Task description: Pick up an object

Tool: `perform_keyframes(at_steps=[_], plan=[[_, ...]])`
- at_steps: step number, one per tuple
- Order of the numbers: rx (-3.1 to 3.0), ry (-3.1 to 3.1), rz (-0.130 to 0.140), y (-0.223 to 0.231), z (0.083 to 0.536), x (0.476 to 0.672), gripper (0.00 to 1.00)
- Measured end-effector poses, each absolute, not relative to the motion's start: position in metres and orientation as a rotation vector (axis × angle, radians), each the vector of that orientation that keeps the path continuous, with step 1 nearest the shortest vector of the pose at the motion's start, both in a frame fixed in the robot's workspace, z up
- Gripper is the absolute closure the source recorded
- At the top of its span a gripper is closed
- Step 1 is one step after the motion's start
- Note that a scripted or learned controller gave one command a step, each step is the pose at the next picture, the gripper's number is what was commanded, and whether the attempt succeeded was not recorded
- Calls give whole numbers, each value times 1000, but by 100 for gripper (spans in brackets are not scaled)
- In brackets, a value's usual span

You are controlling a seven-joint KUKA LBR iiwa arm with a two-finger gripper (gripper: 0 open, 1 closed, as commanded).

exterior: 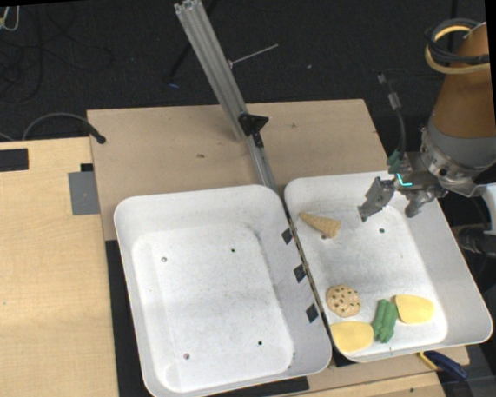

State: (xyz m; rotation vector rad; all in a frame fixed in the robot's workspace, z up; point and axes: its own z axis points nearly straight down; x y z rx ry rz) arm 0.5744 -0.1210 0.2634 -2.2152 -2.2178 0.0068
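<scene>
The right bin (445,253) holds several toy foods. A tan cone-shaped piece (320,224) lies near its upper left. A round speckled cookie (342,298) sits lower down. Along the bin's front lie a yellow piece (353,336), a green pod (384,320) and a second yellow piece (415,308). My gripper (396,201) hangs over the upper right part of this bin, right of the cone. Its two dark fingers are spread apart with nothing between them.
The left bin (145,220) lies beside the right one, with black clips (297,271) along the shared edge. A slanted aluminium bar (219,74) rises from behind the bins. Light wooden boards cover the bench to the left.
</scene>
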Motion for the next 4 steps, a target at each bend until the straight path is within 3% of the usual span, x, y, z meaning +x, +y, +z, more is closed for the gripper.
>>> perform_keyframes(at_steps=[1, 4], plan=[[-2221, -2218, 2, -122, 266, 575, 0], [-2221, -2212, 7, -100, 117, 583, 0]])
